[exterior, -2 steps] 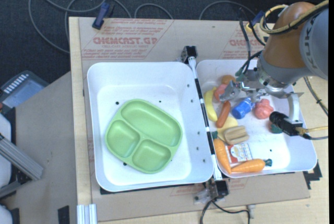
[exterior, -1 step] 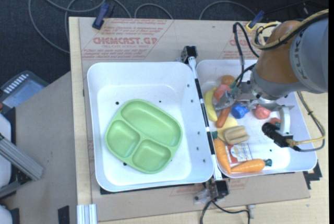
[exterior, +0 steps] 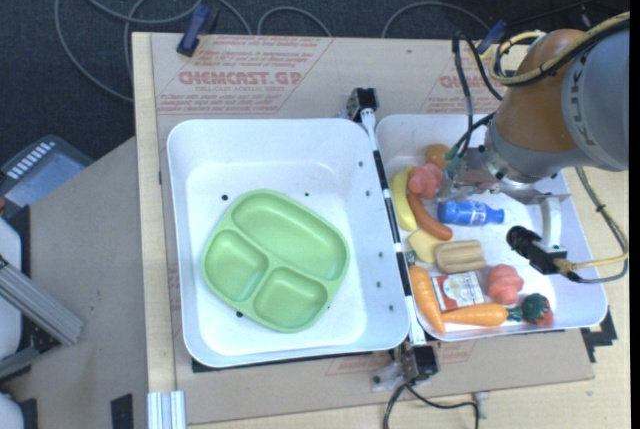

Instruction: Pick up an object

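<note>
Two shallow white bins are set side by side on a brown cardboard-covered bench (exterior: 300,67). Along the near edge of the right white bin (exterior: 590,302), a long orange toy carrot (exterior: 475,315) is laid beside a small red-and-green toy vegetable (exterior: 537,309) at the near right corner, and another orange carrot-shaped piece (exterior: 426,298) lies against the left wall. Just behind these, a small printed packet (exterior: 463,289), a pink rounded toy (exterior: 505,282) and a tan bread-like block (exterior: 459,255) are seen. Towards the middle, a blue plastic bottle (exterior: 470,213) lies on its side, beside an orange sausage-shaped toy (exterior: 424,216), a yellow toy banana (exterior: 401,200) along the left wall, and a pink lumpy toy (exterior: 426,180). In the left white bin (exterior: 190,157), a light green three-compartment plate (exterior: 276,260) rests near the middle. The two-finger gripper (exterior: 466,173) is lowered over the far middle of the right bin, just above the bottle; how far it is open cannot be told, and nothing is seen held.
</note>
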Controlling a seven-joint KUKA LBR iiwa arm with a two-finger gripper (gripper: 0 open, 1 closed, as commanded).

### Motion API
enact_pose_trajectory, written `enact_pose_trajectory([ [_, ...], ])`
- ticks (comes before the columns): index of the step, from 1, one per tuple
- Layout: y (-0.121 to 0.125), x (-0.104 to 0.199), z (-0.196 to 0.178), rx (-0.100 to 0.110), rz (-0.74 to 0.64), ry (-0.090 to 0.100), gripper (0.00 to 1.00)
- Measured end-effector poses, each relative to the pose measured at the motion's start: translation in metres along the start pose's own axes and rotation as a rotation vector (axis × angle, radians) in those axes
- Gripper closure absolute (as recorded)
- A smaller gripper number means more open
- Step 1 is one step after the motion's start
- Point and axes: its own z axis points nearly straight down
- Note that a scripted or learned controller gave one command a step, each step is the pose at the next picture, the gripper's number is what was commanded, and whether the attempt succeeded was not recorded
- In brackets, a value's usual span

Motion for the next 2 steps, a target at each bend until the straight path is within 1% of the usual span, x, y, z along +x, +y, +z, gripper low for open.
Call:
enact_pose_trajectory([
  [1,-0.003,0.000,0.003,0.010,0.000,0.001,0.00],
  [2,0.038,0.005,0.033,0.034,-0.001,0.009,0.00],
])
